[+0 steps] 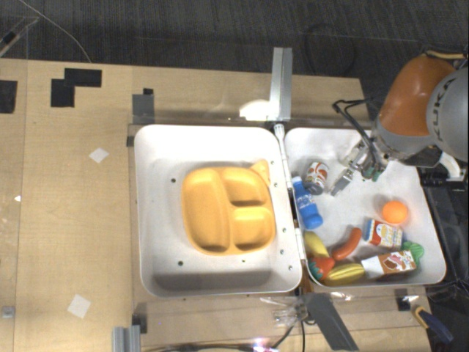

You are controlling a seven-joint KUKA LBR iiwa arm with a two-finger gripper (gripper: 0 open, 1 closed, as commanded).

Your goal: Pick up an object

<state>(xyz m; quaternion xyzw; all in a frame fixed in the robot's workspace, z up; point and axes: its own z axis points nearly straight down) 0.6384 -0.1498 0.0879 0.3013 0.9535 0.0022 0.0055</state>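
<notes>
The arm is reaching down into the right bin (434,218), so this looks like the approach step. I cannot tell how the jaws stand. The small can (316,173) lies just beside them, near the bin's far edge. Next, it should drop lower over it.

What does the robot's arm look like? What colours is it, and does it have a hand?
The arm is round and chunky, grey with a big orange band near the wrist. Thin black cables loop beside it. Its hand is a small gripper made of grey metal with two thin fingers and a bit of green on it.
</notes>
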